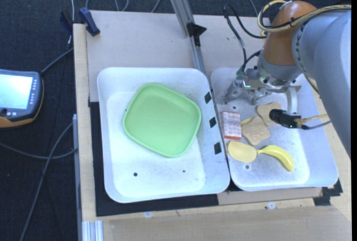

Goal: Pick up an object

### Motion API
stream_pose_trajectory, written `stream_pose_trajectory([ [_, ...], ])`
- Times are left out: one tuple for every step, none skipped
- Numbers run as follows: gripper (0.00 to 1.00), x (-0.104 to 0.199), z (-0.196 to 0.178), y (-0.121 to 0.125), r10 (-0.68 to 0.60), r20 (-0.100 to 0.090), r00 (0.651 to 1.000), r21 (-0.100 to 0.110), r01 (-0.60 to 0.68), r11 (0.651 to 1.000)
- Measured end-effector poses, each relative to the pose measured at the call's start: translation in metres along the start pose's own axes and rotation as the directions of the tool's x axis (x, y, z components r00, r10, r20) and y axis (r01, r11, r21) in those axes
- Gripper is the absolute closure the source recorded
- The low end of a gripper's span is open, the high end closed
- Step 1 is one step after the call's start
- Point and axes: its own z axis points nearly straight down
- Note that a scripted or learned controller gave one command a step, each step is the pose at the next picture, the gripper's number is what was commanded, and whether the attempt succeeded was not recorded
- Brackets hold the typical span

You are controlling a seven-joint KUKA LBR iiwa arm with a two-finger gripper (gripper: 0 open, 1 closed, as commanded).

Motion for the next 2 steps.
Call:
stream_pose_trajectory([
  [1.00,0.002,-0.007,0.000,-0.004,0.001,1.000,0.003,0.004,1.000],
  [1.00,0.000,-0.060,0.010,0.000,0.001,1.000,-0.006,0.000,1.000],
])
